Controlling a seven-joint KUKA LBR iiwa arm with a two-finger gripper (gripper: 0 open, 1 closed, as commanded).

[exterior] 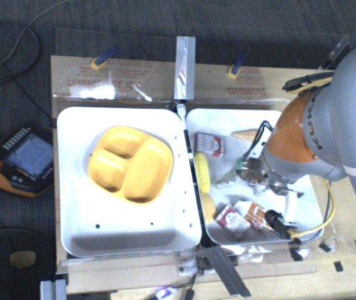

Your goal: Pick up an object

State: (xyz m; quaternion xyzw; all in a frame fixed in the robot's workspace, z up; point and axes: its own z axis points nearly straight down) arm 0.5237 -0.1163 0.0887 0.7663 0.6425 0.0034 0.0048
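Note:
The arm's orange band hangs over the right bin. Below it the gripper reaches down into the middle of that bin, its metal tip close to a corn cob that lies along the bin's left wall. A small red and white box sits at the back left of the bin. A tan cone-shaped piece lies behind the gripper. Two red snack packets lie at the front, with a pale round item beside them. The wrist hides the bin's right half.
The left bin holds one large yellow lumpy object. A metal divider post stands behind the bins. A handheld controller lies on the floor to the left. Cables loop near the right bin's front corner.

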